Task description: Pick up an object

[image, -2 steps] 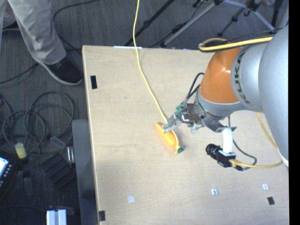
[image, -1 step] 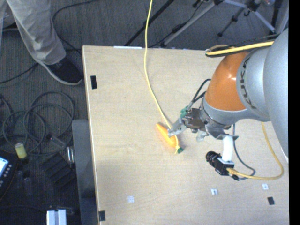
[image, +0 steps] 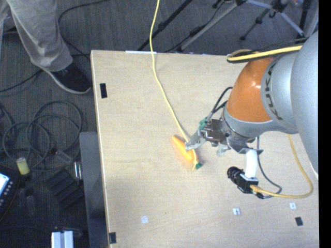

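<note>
An orange-yellow carrot-shaped toy [image: 182,149] with a small green end [image: 196,165] lies on the light wooden bench top [image: 134,138], near its middle. A thin yellow cord [image: 160,87] runs from the top of the view down to the toy. My gripper [image: 208,146] hangs just right of the toy, under the orange wrist band [image: 248,99]. Its fingers are spread, and the left fingertip [image: 193,144] touches or nearly touches the toy's right side. Nothing sits between the fingers.
A black connector with a yellow cable [image: 242,181] dangles below the wrist. A person's leg and black shoe [image: 70,78] stand on the floor at the upper left. Cables [image: 41,133] lie on the floor left of the bench. Tripod legs [image: 248,4] stand beyond the far edge.
</note>
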### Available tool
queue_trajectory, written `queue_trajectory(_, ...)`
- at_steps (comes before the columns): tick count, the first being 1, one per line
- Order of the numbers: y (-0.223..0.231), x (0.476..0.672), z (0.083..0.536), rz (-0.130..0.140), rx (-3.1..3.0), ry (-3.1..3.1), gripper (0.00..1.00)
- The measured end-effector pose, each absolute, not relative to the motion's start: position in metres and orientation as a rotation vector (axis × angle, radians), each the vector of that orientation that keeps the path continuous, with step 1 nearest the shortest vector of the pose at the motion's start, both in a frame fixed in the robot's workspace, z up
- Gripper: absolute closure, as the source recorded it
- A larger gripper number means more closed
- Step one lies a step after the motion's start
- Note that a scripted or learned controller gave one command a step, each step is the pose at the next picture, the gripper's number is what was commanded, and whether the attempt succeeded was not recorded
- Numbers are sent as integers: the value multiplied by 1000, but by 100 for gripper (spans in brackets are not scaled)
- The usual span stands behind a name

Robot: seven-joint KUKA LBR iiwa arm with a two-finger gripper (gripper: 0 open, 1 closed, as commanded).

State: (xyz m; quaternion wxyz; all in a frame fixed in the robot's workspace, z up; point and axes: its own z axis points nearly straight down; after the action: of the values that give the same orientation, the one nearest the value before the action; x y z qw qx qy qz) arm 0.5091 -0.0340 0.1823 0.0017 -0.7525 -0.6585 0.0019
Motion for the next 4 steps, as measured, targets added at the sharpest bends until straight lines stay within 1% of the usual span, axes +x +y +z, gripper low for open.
queue_trajectory(1, -18, 530, 182, 8, -2456, -1955, 0)
queue_trajectory(2, -105, 541, 194, 8, -2394, -2034, 0)
queue_trajectory(3, -28, 591, 182, 7, -2314, -2123, 0)
queue_trajectory(4, -84, 581, 182, 8, -2501, -1900, 0)
